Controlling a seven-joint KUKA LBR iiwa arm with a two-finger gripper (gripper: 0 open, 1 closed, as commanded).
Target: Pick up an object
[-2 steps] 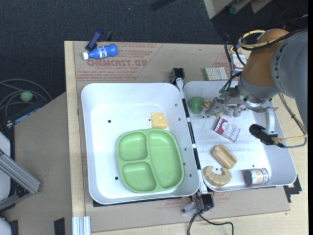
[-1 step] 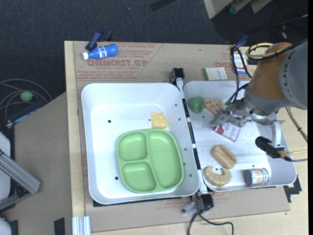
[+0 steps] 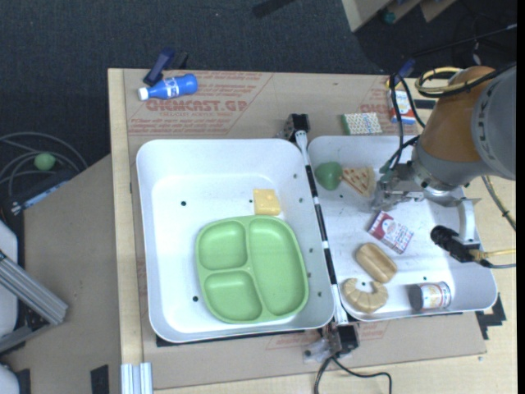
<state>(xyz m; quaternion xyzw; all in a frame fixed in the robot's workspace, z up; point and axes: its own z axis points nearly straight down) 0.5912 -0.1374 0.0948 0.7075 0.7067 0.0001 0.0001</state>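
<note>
Camera view
Left bin: a shallow white plastic bin (image 3: 156, 220) is set at the 9 o'clock side of the bench.
Tray: a pale green three-compartment plastic tray (image 3: 250, 269) is laid flat toward the 5 o'clock part of the left bin.
Yellow block: a small pale yellow square block (image 3: 266, 202) is placed just beyond the tray's 12 o'clock edge.
Right bin: a second shallow white bin (image 3: 472, 281) is set touching the first along its 3 o'clock side.
Green piece: a rounded green toy piece (image 3: 328, 175) is lodged at the right bin's 10 o'clock corner.
Waffle: a tan waffle-patterned wedge (image 3: 358, 179) is lying just beside the green piece.
Packet: a red-and-white printed flat packet (image 3: 390, 233) is found near the bin's centre.
Bread roll: a tan oblong toy roll (image 3: 376, 261) is placed at 6 o'clock of the packet.
Croissant: a beige curved toy croissant (image 3: 365, 295) is placed near the 7 o'clock corner.
Canister: a small cylinder with a dark cap (image 3: 430, 295) is laid on its side at 5 o'clock.
Gripper: the grey two-finger gripper (image 3: 394, 190) is lowered between waffle and packet; whether anything is gripped cannot be told.
Bottle: a blue-and-white bottle (image 3: 168, 87) is lying on the cardboard at 11 o'clock.
</note>
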